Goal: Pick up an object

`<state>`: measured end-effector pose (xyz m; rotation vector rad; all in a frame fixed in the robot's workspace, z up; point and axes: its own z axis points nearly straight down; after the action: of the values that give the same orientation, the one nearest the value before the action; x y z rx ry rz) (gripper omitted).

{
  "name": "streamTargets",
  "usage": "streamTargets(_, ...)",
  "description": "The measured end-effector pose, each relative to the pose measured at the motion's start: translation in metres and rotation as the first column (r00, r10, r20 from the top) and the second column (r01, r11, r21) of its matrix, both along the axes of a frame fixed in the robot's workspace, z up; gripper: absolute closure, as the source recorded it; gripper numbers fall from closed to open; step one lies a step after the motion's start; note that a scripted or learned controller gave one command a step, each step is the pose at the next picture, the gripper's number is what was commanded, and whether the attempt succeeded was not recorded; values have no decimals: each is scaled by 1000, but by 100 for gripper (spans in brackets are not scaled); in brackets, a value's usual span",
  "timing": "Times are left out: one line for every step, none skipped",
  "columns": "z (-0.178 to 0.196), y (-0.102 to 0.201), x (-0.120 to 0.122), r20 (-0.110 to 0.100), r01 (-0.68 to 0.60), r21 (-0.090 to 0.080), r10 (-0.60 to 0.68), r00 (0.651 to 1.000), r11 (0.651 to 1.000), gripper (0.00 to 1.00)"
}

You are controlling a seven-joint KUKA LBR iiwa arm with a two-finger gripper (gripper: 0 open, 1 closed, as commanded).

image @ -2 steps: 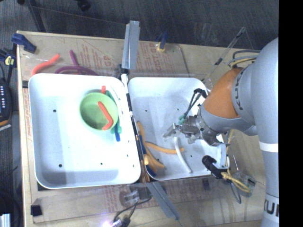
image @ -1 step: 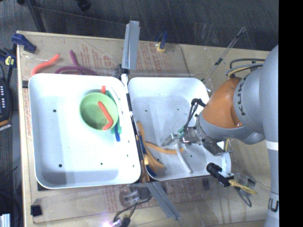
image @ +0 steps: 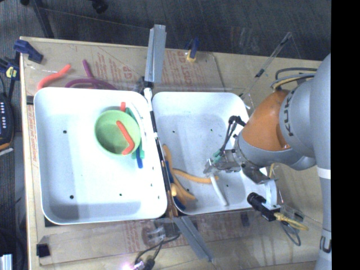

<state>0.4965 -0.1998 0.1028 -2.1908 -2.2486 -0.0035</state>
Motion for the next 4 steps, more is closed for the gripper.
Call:
streamTargets(0,0,0,0,0,0,0,1000,1000,0)
streamTargets(36,9,14,-2,-2,-1,2,1000,1000,0)
streamTargets(-8,-9,0,5,-142,-1,142,990,990,0)
streamTargets(2,-8,1,4,-146,1,146,989,989,100)
